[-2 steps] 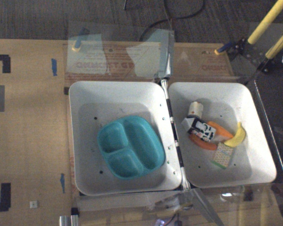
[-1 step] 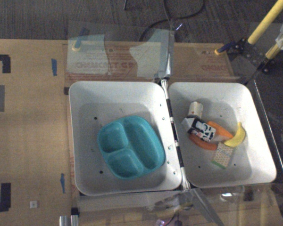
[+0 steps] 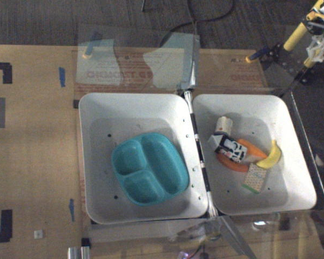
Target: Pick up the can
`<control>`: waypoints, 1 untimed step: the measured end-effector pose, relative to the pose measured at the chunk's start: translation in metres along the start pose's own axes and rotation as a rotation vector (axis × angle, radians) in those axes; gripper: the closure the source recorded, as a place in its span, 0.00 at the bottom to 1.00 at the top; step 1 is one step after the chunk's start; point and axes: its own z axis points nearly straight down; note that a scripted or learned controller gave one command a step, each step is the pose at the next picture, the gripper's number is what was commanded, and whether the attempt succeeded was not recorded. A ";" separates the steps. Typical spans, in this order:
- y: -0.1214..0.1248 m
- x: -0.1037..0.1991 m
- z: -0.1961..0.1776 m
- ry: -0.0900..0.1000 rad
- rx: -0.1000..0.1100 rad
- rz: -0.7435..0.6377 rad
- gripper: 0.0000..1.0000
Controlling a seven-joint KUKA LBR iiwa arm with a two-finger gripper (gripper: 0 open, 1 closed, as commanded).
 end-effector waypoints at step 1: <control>-0.012 -0.018 0.085 0.000 0.003 0.362 1.00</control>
